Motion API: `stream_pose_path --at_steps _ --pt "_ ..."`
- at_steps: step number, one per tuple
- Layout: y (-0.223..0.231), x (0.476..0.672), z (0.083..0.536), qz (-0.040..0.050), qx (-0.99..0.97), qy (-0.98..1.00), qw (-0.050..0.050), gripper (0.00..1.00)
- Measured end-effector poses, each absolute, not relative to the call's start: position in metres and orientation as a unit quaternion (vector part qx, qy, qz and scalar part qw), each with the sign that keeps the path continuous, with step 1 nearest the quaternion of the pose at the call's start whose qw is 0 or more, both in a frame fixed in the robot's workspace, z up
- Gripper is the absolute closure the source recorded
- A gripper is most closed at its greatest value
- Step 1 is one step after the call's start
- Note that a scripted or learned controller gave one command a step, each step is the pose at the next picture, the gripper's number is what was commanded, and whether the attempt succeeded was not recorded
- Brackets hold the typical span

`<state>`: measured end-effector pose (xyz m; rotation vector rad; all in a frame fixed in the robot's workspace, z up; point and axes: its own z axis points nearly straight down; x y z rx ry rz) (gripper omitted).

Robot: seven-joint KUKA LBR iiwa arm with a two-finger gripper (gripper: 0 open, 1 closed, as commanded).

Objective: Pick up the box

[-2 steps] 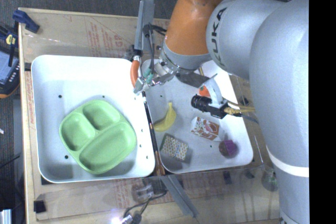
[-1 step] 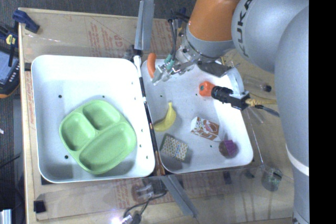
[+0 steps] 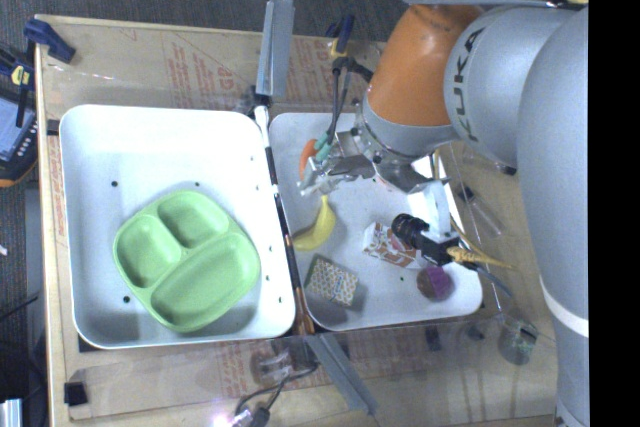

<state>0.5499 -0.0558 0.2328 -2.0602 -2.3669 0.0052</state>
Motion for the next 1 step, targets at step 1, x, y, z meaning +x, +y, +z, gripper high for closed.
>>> stream_pose_path --at_steps 1 --pt "-0.0894 0.5963 0.2201 0.0006 -0.588 -0.809 0.0 1.0"
